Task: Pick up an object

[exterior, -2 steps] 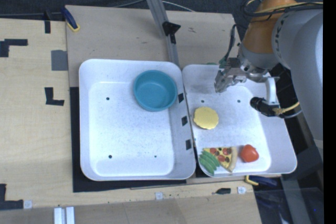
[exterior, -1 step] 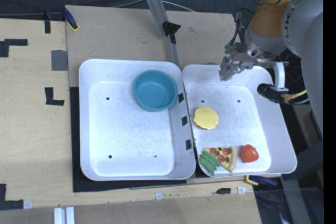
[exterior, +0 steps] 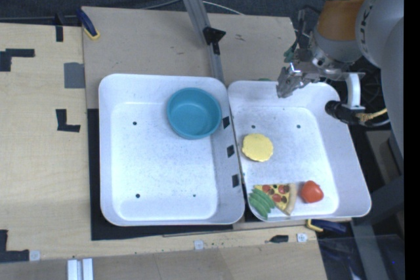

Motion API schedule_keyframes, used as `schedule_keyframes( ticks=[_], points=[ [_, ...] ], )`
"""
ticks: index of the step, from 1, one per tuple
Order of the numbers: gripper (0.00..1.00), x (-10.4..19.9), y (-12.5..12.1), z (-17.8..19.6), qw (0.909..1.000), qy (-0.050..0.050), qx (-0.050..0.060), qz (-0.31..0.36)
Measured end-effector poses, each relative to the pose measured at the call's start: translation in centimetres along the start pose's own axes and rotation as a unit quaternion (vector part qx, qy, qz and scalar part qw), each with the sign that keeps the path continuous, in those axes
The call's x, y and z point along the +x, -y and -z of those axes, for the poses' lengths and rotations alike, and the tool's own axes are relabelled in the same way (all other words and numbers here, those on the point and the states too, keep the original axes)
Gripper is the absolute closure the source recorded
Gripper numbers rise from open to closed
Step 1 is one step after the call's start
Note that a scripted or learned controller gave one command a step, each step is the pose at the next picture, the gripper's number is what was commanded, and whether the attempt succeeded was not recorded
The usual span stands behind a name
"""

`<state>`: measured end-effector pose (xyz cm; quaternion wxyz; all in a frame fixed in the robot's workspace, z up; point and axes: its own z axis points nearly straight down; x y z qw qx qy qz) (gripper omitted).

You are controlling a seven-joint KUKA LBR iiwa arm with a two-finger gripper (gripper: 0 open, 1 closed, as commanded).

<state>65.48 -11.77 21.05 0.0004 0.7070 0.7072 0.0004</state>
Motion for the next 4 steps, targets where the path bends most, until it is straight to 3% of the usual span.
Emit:
schedule_keyframes(
  ticks=[4],
  points=[
    [1.0,18.8,10.2,1.2,1.0,0.0,0.001,0.001]
  ],
)
